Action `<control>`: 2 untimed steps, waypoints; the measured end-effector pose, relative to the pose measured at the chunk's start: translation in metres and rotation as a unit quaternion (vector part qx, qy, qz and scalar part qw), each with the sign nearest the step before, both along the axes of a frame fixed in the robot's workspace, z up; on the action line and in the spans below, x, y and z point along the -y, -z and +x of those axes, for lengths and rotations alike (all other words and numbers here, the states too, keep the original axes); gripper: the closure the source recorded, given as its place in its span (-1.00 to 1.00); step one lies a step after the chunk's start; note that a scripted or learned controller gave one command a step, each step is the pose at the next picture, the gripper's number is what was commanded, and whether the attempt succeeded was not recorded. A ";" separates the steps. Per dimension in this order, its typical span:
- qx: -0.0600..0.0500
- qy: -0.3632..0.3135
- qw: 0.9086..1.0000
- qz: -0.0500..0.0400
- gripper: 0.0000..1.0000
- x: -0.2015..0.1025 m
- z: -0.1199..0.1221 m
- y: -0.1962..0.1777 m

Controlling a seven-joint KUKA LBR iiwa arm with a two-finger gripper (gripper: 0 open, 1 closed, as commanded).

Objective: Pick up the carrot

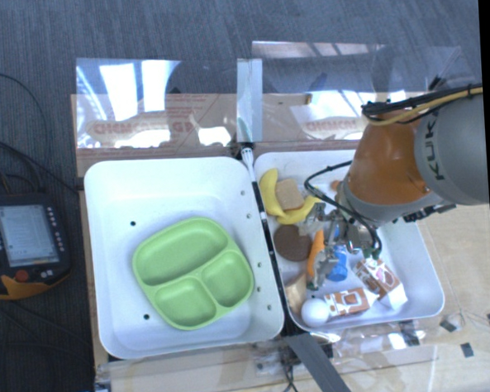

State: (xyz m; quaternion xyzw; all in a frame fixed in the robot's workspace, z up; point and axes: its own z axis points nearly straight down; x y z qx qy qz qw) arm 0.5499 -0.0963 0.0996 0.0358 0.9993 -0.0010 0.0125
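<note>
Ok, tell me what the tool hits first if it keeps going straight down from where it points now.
Most likely the carrot, lying just below the tool in the right bin. Depth is unclear from this slanted view, so the blue item beside it could be met first.

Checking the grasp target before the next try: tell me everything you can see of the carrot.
The carrot is a slim orange stick, smooth and plastic-looking like a toy, lying in the right bin left of centre. It runs near-vertical in the view, slightly tilted, its lower end by the white egg. The brown round piece sits along its left side, the banana above it. The end effector is just to its right, with the arm covering that side. Contact cannot be judged.
</note>
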 end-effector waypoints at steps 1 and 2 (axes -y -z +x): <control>0.003 -0.001 1.000 -0.002 1.00 0.000 0.002 -0.012; 0.002 -0.001 1.000 -0.001 -1.00 -0.001 0.001 -0.011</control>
